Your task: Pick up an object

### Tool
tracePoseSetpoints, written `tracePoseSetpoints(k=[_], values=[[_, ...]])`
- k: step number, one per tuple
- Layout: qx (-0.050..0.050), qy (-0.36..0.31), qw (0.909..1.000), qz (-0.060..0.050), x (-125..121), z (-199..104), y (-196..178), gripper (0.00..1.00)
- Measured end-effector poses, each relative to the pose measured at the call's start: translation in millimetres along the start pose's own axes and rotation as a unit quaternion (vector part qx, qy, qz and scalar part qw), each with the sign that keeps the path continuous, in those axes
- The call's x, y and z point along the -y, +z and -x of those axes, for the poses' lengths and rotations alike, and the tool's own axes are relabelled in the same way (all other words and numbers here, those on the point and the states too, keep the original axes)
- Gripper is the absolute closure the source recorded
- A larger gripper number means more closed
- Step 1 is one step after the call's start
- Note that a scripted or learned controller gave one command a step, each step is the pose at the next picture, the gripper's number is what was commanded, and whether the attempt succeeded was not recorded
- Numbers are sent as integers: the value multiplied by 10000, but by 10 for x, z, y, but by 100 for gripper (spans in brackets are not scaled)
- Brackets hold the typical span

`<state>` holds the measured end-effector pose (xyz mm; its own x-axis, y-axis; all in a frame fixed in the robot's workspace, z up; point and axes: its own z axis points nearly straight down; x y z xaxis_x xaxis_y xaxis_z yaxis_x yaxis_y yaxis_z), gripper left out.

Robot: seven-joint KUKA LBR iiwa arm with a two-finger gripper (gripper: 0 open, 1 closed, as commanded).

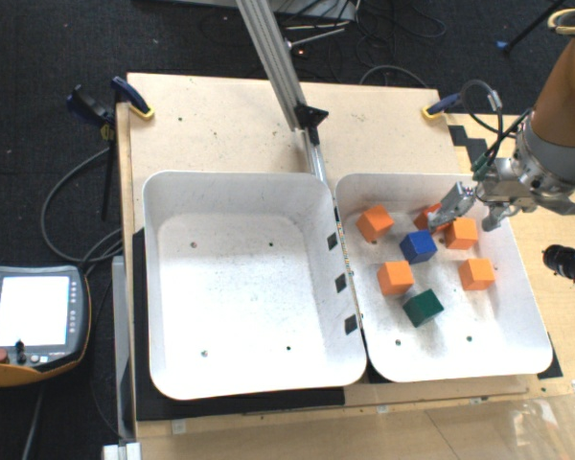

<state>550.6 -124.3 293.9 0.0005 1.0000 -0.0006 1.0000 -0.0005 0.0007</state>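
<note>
1. The hand (457,211) is seen low in the right bin (532,300), beside the blue cube (418,246).
2. Whether it is clenched or released cannot be told.
3. Orange cubes (396,277) and a green cube (424,307) are scattered around the blue cube.

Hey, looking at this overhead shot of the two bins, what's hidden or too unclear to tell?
- Gripper: fingers small and blurred against the blocks; open or shut, or holding anything, cannot be told.
- Red block: mostly covered by the gripper, so its shape and pose are unclear.
- Orange block by the gripper: whether they touch cannot be told.
- Arm: cut off by the right edge.
- Pendant: screen washed out, unreadable.
</note>
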Motion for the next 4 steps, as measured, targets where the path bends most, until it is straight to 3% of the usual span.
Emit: tracePoseSetpoints(k=[1, 2, 3, 4], values=[[-2, -34, 10000, -4, -633, -270, 416, 0], [2, 23, 10000, -23, -52, -2, 455, 0], [-12, -38, 10000, -25, -398, -477, 1024, 0], [-1, -23, 10000, 12, -581, -537, 900, 0]])
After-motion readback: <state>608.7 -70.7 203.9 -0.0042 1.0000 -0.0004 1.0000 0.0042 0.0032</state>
